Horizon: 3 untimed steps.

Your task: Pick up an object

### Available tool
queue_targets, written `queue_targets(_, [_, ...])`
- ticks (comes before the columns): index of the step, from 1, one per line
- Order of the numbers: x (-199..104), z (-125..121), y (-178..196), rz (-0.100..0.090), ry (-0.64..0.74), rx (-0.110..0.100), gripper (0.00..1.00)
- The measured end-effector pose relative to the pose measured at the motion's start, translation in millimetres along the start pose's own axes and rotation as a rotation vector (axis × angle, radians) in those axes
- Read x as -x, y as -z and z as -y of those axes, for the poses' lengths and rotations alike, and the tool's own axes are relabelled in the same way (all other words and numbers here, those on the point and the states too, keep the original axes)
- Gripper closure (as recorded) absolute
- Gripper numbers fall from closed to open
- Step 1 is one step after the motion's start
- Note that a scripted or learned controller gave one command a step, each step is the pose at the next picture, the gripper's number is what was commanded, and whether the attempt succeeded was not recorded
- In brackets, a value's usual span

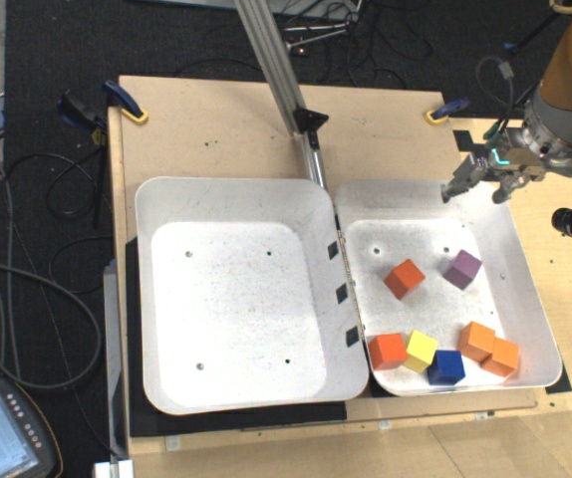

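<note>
Several small cubes lie in the right bin (366, 229). An orange-red cube (404, 278) and a purple cube (461, 268) sit near the bin's middle. Along the near edge are a second orange-red cube (388, 350), a yellow cube (421, 351), a blue cube (446, 366) and two orange cubes (477, 339) (501, 357) that touch each other. My gripper (478, 189) hangs over the far right corner of that bin, well above and behind the purple cube. It is open, with its two fingers spread and nothing between them.
The left bin (226, 287) adjoins the right one along a seam with black clips (344, 292). A slanted metal pole (276, 63) crosses the back of the bench. Clamps (127, 103) (445, 111) hold the wooden board's far corners.
</note>
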<state>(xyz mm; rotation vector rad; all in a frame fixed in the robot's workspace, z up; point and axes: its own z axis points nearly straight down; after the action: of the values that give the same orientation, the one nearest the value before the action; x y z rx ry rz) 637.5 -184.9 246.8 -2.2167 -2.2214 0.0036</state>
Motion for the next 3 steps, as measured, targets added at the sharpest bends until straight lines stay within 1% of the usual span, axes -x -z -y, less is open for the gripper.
queue_targets(1, [-0.2,-0.8,2.5,0.002,0.002,0.004,0.0])
queue_targets(2, [-4.8,-8.6,-45.0,0.001,0.003,0.0,0.0])
queue_targets(3, [-4.2,-6.2,-109.3,0.0,-0.002,-0.002,0.0])
